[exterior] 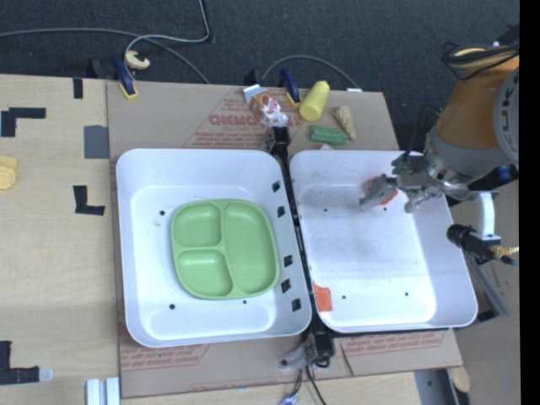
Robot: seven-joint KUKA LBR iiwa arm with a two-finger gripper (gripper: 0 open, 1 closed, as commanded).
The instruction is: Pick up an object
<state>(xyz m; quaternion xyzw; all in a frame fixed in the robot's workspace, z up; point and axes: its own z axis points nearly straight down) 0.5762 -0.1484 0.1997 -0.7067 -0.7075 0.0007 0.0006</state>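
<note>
Objects that could be picked lie outside the bins: a yellow cylinder (315, 99), a green bar (328, 135) and a tan piece (344, 121) rest on the cardboard sheet (211, 129) behind the right bin (371, 302), well apart from the gripper (390, 191). A small red-and-white packet (267, 105) sits just beside them, near the far end of the seam between the two bins; its print is too small to read. The cardboard carries red lettering that reads upside down from this angle, roughly "CHEMCO", though the last letters are partly covered and I cannot be sure.

Over the right bin's far right part, the gripper hangs from the grey arm (481, 142) with its orange band. Something small and orange-red shows at its tips, but the view is too blurred to tell whether the fingers are spread or pinched on it.

A small orange square (322, 298) lies on the near left floor of the right bin. The left bin (143, 184) holds a green divided plate (224, 248) with three compartments, sitting flat near the middle. Black tape marks (86, 202) dot the wooden bench (51, 268) to the left, and a yellow scrap (6, 173) lies at its left edge.
</note>
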